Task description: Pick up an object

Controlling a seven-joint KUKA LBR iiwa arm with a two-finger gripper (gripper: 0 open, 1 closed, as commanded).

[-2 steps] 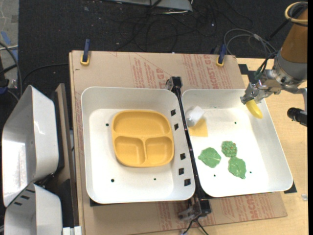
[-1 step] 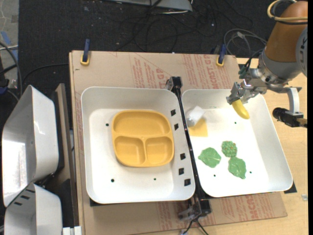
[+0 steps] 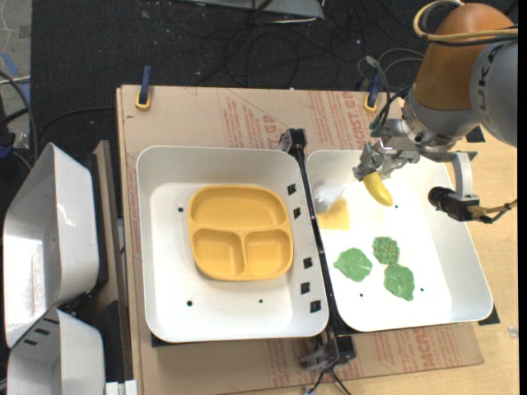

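Gripping the yellow banana by its upper end, the pincer hangs closed over the right bin.

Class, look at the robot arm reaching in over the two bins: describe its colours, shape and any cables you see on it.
The arm is thick and rounded, grey, with a wide orange band above the wrist. A thin yellowish cable loops over the orange part. The gripper is small, of grey metal.

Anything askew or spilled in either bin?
Nothing stands out. The yellow divided tray sits flat in the left bin. In the right bin, three green pieces, a yellow slice and a banana lie loose, the banana right under the gripper.
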